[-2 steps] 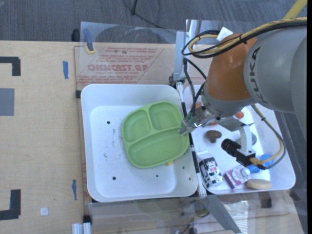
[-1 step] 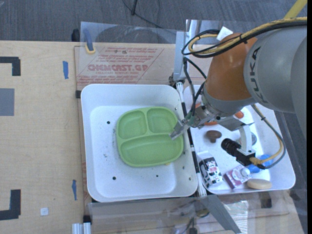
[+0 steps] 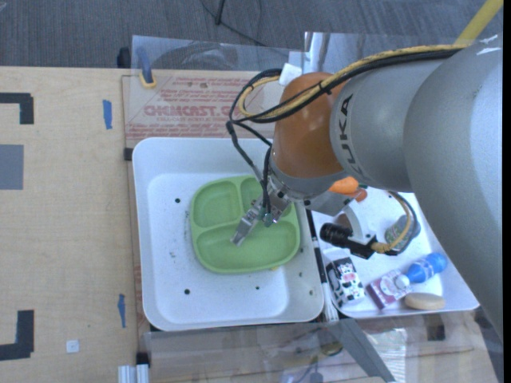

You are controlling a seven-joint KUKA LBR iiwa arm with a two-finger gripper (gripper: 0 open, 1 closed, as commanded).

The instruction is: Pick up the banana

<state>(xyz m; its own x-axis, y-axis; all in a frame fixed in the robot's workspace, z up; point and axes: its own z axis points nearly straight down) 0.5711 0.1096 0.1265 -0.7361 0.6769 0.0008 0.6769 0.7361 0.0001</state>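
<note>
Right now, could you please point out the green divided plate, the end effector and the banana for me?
green divided plate point(image 3: 209, 207): camera view, upper-left compartment floor.
end effector point(image 3: 254, 223): camera view, midway between its fingertips.
banana point(image 3: 399, 228): camera view, its curved yellow-brown middle.

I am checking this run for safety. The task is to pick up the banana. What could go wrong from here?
1. The gripper is low over the green divided plate in the left bin, and I see no banana there, so it may close on nothing.
2. Going lower, it could press or drag the plate.
3. The arm covers much of the right bin, so the things there, such as the blue-capped bottle, are partly hidden.
</note>
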